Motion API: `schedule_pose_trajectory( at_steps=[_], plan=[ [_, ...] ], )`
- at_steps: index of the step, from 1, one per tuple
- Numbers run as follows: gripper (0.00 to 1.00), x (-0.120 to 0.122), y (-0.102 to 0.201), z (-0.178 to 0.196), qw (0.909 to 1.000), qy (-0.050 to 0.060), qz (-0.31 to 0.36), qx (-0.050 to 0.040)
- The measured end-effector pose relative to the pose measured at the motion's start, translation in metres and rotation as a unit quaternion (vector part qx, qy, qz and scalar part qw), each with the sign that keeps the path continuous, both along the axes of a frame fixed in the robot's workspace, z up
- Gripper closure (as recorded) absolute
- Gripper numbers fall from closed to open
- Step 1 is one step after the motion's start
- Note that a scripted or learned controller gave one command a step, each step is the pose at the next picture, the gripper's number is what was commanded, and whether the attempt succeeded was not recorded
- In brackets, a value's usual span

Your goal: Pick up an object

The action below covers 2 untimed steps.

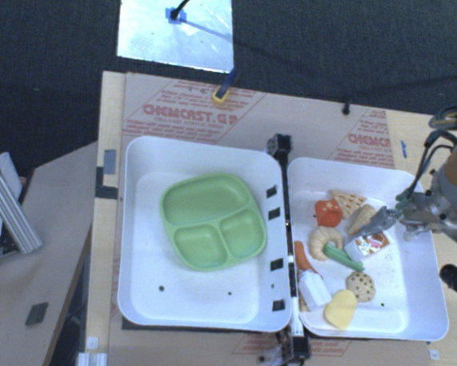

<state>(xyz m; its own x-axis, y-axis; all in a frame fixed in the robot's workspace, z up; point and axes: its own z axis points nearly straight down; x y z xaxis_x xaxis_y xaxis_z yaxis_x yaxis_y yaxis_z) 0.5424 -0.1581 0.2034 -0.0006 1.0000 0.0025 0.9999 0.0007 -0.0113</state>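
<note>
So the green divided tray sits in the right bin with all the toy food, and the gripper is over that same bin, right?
Not quite. The camera view shows the green divided tray alone in the left bin. The toy food is in the right bin, and the gripper is indeed over that right bin.

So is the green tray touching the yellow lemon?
Apart. The camera view shows the green tray lying in the left bin, while the yellow lemon sits in the right bin, with the bins' walls between them.
</note>
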Motion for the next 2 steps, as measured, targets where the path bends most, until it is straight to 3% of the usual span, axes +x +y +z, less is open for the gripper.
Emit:
schedule_pose_trajectory(
  at_steps=[1, 2],
  plan=[
    [0.0, 0.003, 0.0, 0.007, 1.0, -0.006, 0.002, -0.0012],
    [0.0, 0.002, 0.001, -0.035, 1.0, -0.005, 0.001, -0.0009]
  ],
)
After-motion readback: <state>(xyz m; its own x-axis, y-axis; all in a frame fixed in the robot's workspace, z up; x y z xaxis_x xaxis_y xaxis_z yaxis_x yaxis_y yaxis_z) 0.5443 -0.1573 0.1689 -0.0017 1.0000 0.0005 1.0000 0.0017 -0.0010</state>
